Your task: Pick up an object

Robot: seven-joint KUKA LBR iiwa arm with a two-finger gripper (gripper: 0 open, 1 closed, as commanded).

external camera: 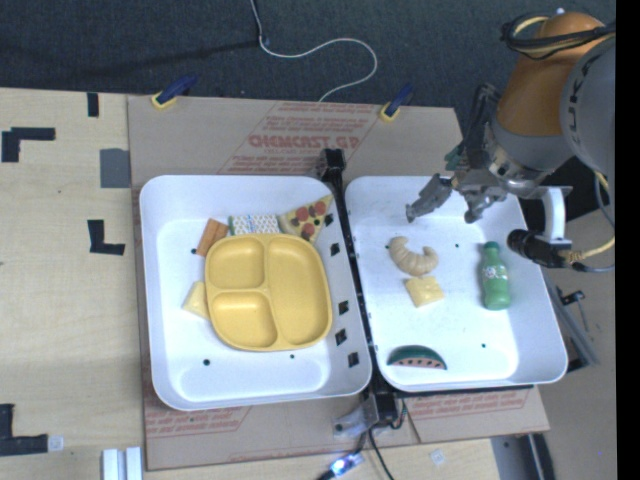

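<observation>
Objects to pick: you see four loose pieces in the right bin, none of them between the claw's fingers.
Writing: you can make out red print on the cardboard sheet under the bins, upside down from this view and too small to read; the bottle's label is not legible.
Right bin contents: a green bottle with a pale cap stands near the right wall; a tan, curved croissant-shaped piece lies near the middle; a pale yellow wedge lies just below it, close to touching; a watermelon slice, green rind and red flesh, lies near the front wall.
Left bin contents: in the left bin you see a yellow divided plate with three compartments, smooth and glossy, each compartment bare. Small pieces are tucked at its edges: an orange stick, a patterned flat piece, a pizza slice and a yellow wedge at the plate's left.
Claw: the claw hovers over the back of the right bin, its dark fingers spread apart, gripping nothing.
Arm: grey casing with an orange band.
Table: light wood-toned top with black marks.
Bins: white, shallow, rounded corners, side by side and touching.
</observation>
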